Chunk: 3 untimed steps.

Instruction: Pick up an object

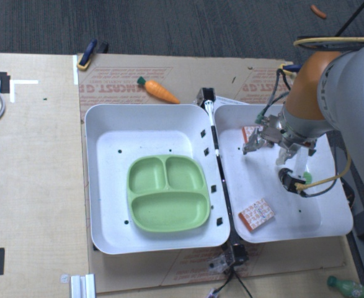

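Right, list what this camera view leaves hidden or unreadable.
- Gripper: from above, the wrist and cables cover its fingers; open or shut cannot be judged.
- Patterned item under the gripper: mostly covered by the gripper, so its identity is unclear.
- Red-and-white packet: print too small to read.
- Green bottle: cut off by the bottom edge.

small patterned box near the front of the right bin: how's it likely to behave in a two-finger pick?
The small box lies flat on the right bin's floor, so it likely won't roll or tip. It looks like thin printed card, so probably light and somewhat crushable. Its low profile may leave the gripper little side to pinch; it could slide instead on the smooth white floor.
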Each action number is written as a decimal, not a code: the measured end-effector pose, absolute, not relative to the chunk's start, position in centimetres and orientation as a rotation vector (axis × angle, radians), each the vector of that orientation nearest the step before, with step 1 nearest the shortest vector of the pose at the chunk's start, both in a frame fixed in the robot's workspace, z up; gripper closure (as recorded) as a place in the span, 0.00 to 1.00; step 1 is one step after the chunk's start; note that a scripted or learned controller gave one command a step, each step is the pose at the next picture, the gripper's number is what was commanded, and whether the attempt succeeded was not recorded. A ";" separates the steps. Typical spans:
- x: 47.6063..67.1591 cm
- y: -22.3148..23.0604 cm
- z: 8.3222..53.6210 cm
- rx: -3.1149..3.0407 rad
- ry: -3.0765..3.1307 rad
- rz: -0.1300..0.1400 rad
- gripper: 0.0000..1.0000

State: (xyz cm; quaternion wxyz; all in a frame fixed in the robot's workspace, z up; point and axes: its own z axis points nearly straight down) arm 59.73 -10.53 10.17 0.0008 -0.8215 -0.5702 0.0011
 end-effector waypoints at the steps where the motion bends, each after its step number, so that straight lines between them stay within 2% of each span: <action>1: 63.5 -6.8 19.2 -2.694 -1.616 0.003 0.00; 2: 63.6 -9.7 11.1 -2.478 -1.929 0.003 0.00; 3: 59.3 -10.0 9.2 -2.432 -1.987 0.002 0.00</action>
